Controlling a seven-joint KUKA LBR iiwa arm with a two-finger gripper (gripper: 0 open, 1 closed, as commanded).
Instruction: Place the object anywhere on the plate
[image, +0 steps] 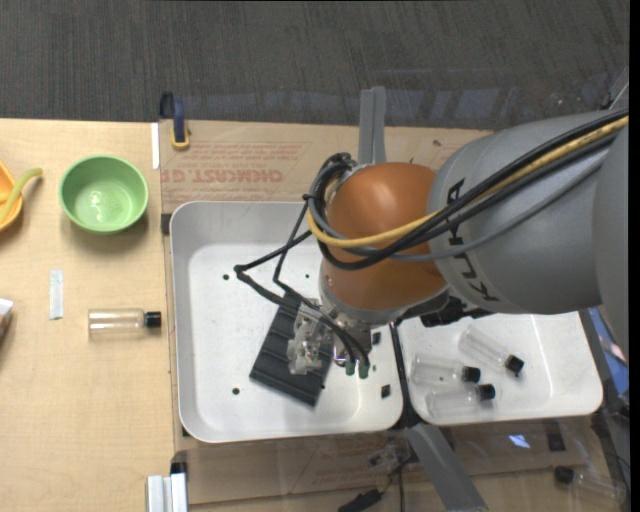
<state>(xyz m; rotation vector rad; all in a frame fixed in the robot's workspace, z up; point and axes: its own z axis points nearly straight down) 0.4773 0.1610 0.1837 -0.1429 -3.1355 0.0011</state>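
Vials (465, 375): three clear, black-capped, lying in the right bin (590, 395) at 4 o'clock.
Gripper (312, 350): low over the left bin (200, 300), fingers hidden; grip cannot be told.
Plate (282, 358): dark ribbed slab, tilted, beneath the gripper at centre.
Arm (520, 225): "KUKA" readable, blocks the bins' join.
Bottle (122, 320): 9 o'clock, on its side.
Bowl (104, 194): green, 10 o'clock.
Cardboard (240, 165): mirrored print, unreadable.

The arm (480, 220) hides the bins' (200, 330) shared middle and back rims.
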